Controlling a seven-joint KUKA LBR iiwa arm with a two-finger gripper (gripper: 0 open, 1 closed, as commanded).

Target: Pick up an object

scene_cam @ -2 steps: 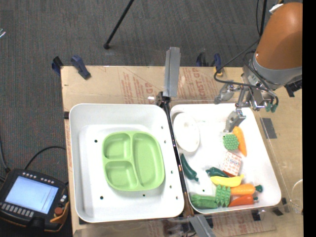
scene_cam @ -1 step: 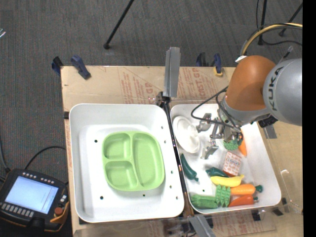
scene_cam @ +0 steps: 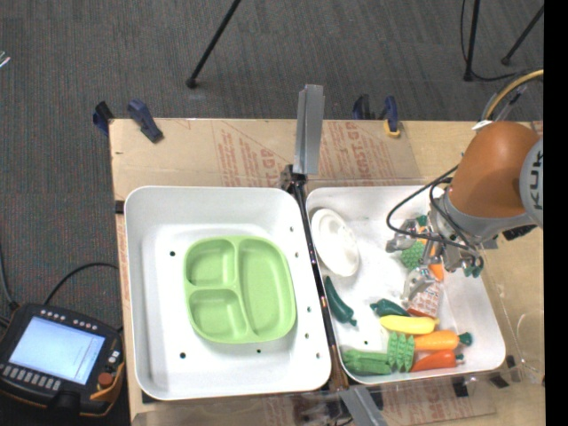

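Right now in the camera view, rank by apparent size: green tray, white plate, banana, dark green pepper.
1. Green tray, by far the largest.
2. White plate.
3. Banana and dark green pepper: similar length, too close to rank.

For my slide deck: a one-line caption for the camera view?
KUKA arm's gripper hovers over toy food in the right bin; a green divided plate lies in the left bin.

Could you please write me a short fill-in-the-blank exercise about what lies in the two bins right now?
1. The green divided plate lies in the ____ bin.
2. The divided plate has ____ compartments.
3. The toy banana lies in the right bin, and its colour is ____.
4. The end effector hangs over the ____ bin.

Missing words: left; three; yellow; right
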